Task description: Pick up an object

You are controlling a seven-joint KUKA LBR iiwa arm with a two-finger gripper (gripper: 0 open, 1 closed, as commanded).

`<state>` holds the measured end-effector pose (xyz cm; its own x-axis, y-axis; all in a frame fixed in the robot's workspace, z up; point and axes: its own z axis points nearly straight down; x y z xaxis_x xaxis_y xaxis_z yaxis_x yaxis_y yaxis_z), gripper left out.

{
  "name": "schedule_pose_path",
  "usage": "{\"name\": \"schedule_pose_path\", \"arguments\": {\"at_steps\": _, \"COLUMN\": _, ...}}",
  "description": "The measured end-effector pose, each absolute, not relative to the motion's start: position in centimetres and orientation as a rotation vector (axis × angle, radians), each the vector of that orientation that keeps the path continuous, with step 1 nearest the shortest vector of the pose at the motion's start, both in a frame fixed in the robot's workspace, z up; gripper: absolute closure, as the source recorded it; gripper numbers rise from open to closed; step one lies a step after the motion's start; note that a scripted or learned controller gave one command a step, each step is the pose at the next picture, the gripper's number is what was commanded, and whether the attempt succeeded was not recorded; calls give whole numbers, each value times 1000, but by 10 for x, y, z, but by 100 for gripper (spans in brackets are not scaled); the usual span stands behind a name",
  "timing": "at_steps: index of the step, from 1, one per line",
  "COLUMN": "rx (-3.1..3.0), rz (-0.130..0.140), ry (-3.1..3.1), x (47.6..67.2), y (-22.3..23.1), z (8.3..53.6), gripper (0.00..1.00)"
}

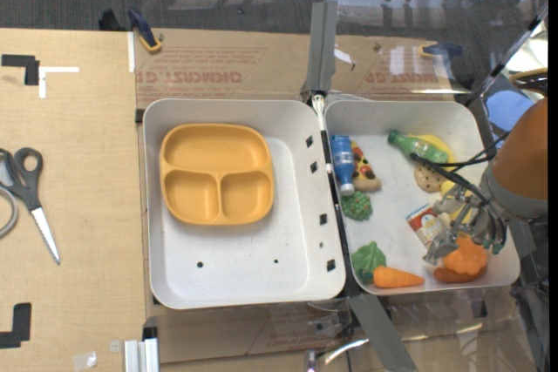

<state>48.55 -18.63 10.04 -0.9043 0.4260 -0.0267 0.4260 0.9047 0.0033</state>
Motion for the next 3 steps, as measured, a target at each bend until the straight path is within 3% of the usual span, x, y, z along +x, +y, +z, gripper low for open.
{"name": "schedule_pose_path", "arguments": {"at_steps": 1, "rx": 724, "rz": 0, "ry": 3033, "x": 604, "y": -198, "z": 101, "gripper": 0}}
{"name": "schedule_pose_path", "arguments": {"at_steps": 2, "rx": 719, "rz": -2, "ry": 3031, "x": 606, "y": -198, "z": 113, "gripper": 100}}
{"name": "schedule_pose_path", "arguments": {"at_steps": 3, "rx": 777, "rz": 1, "ry": 3039, "x": 600, "y": -146, "z": 240, "gripper": 100}}
